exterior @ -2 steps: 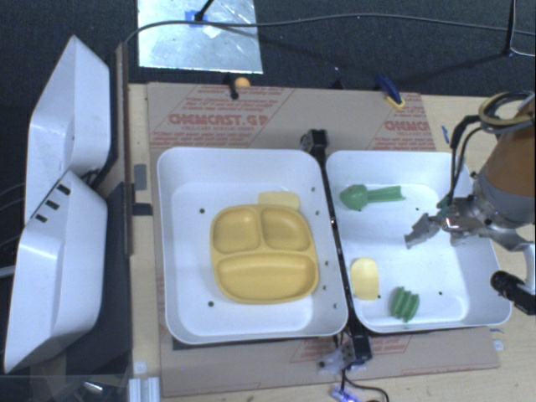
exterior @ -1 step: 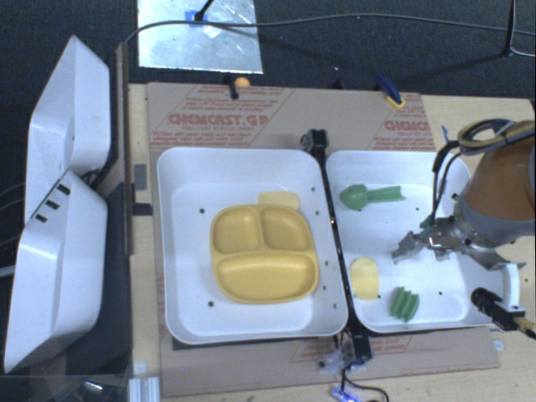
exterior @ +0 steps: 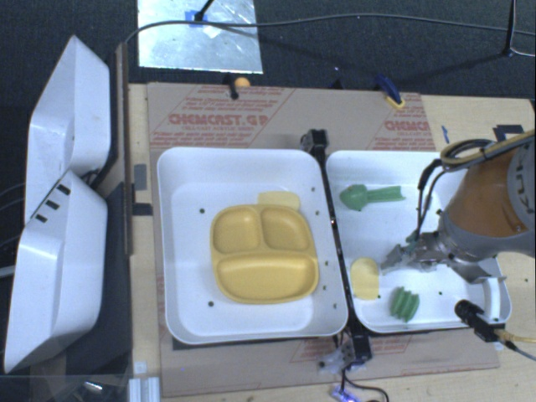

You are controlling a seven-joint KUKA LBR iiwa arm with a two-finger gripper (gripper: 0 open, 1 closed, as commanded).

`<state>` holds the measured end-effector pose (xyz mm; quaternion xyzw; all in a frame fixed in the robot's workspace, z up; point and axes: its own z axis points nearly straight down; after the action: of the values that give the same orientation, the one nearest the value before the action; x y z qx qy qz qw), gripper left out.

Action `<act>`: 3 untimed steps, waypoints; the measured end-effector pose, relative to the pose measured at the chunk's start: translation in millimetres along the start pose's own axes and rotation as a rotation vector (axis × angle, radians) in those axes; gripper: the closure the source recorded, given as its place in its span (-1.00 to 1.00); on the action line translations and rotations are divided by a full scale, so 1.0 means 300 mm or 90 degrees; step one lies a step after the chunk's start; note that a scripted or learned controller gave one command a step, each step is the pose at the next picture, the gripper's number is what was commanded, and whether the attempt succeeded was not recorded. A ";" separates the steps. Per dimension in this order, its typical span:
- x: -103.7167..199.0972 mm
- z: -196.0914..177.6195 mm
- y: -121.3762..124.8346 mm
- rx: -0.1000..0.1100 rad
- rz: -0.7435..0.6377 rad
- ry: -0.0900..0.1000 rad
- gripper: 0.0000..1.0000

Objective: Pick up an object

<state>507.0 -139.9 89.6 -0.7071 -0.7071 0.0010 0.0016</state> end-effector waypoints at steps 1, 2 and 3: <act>-0.001 -0.042 0.005 -0.003 0.000 -0.001 1.00; -0.005 -0.184 -0.006 -0.005 0.000 -0.001 1.00; -0.014 -0.336 -0.027 -0.005 0.000 -0.001 1.00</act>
<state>499.1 -144.1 190.3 -0.7071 -0.7072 -0.0011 -0.0017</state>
